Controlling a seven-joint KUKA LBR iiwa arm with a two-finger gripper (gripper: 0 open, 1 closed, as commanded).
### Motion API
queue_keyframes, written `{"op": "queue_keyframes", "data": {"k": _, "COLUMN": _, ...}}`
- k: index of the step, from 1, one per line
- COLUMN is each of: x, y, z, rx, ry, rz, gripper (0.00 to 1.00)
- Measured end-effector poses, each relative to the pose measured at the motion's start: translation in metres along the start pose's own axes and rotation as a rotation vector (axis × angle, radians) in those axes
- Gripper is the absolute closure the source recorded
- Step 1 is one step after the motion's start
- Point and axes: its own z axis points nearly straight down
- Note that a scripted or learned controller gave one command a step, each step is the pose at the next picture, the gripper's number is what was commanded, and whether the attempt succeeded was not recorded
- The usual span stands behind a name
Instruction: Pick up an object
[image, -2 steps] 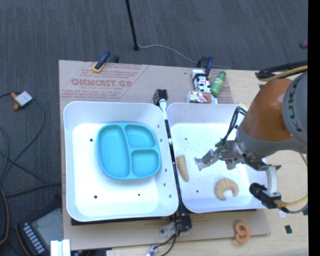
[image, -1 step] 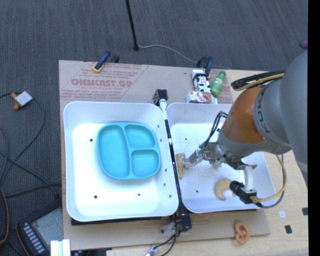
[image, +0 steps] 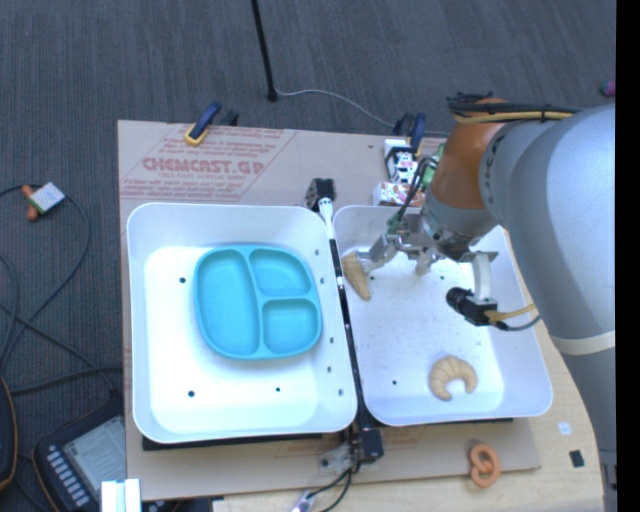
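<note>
**A:** Fig. 1 — which thing lies nearest the jaws?

**B:** The bread roll (image: 356, 276). It rests on the floor of the right bin (image: 410, 340), close against that bin's left wall and toward its back. A croissant (image: 452, 377) lies well apart from it, near the same bin's front wall.

**A:** And the roll relative to the jaws?

**B:** Just beside them, on the side of the bin's left wall — not between them. Its long axis runs roughly along that wall, back to front, with a slight slant.

**A:** State of the jaws?

**B:** They appear spread wide and hold nothing, low over the back half of the bin.

**A:** On what does the coming move turn?

**B:** Probably on a short shift toward the left wall, so that the jaws close across the roll's narrow width. The wall leaves the outer jaw little room, so a miss seems likely there.
</note>
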Motion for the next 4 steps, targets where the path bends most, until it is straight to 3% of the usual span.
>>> {"op": "queue_keyframes", "data": {"k": 1, "x": -0.018, "y": -0.063, "z": 0.008, "rx": -0.004, "ry": -0.001, "rz": 0.001, "gripper": 0.00}}
{"op": "queue_keyframes", "data": {"k": 2, "x": -0.019, "y": -0.062, "z": -0.002, "rx": -0.005, "ry": -0.003, "rz": 0.002, "gripper": 1.00}}
{"op": "queue_keyframes", "data": {"k": 3, "x": -0.059, "y": -0.088, "z": 0.001, "rx": 0.004, "ry": 0.001, "rz": 0.002, "gripper": 1.00}}
{"op": "queue_keyframes", "data": {"k": 4, "x": 0.031, "y": -0.106, "z": -0.089, "rx": 0.001, "ry": 0.003, "rz": -0.002, "gripper": 1.00}}
